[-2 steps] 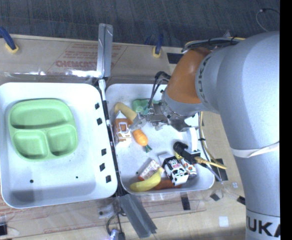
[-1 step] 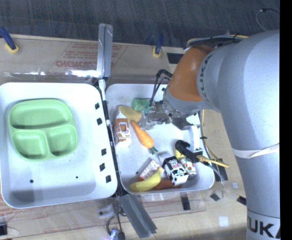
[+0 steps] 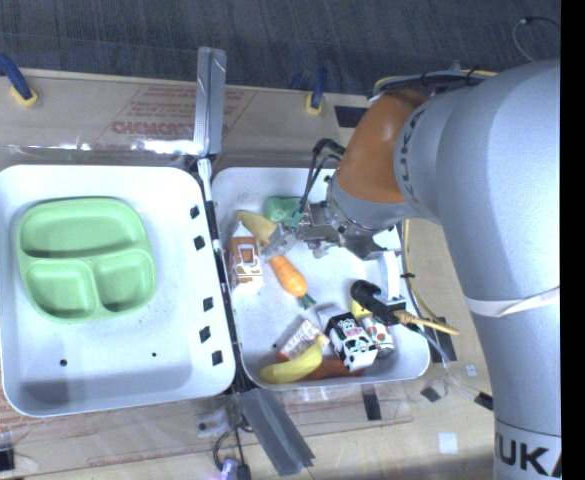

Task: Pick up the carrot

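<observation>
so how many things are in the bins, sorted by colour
Green: 2, the tray in the left bin and a small green thing in the right
Yellow: 2, a banana and a paler fruit
Orange: 1, the carrot
Black and white: 1, the toy cow
Other: 3 small mixed items, hard to identify
Total: 9

Tray (image 3: 84,258) in left bin (image 3: 12,378); carrot (image 3: 289,276) in right bin (image 3: 262,183), banana (image 3: 292,367) in front.

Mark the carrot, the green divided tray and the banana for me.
carrot (image 3: 290,276), camera view, middle of the orange body.
green divided tray (image 3: 84,255), camera view, ridge between its compartments.
banana (image 3: 294,365), camera view, middle of the yellow curve.
</observation>
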Controlling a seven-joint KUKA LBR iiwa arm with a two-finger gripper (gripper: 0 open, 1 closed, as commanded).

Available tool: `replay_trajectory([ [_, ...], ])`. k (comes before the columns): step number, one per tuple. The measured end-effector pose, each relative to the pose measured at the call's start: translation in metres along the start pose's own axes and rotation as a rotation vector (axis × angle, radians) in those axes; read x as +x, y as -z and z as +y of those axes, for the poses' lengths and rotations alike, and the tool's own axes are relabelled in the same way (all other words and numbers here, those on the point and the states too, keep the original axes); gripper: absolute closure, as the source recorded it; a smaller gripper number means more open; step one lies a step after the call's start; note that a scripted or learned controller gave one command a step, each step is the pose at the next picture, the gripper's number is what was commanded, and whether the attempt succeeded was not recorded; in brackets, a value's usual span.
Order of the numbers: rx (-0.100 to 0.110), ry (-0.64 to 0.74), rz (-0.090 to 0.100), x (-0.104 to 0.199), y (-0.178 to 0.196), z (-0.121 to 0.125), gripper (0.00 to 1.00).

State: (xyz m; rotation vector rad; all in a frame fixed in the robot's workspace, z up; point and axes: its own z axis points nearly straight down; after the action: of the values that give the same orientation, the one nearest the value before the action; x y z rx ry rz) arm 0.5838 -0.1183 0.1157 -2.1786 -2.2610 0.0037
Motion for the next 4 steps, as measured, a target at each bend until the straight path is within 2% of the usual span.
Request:
replay_trajectory([
  [1, 0.001, 0.003, 0.000, 0.000, 0.010, 0.000, 1.00],
  [2, 0.001, 0.004, -0.001, 0.000, 0.010, 0.000, 0.00],
  [3, 0.001, -0.030, 0.001, -0.025, -0.025, -0.022, 0.00],
  [4, 0.002, -0.028, 0.001, -0.025, -0.014, -0.022, 1.00],
])
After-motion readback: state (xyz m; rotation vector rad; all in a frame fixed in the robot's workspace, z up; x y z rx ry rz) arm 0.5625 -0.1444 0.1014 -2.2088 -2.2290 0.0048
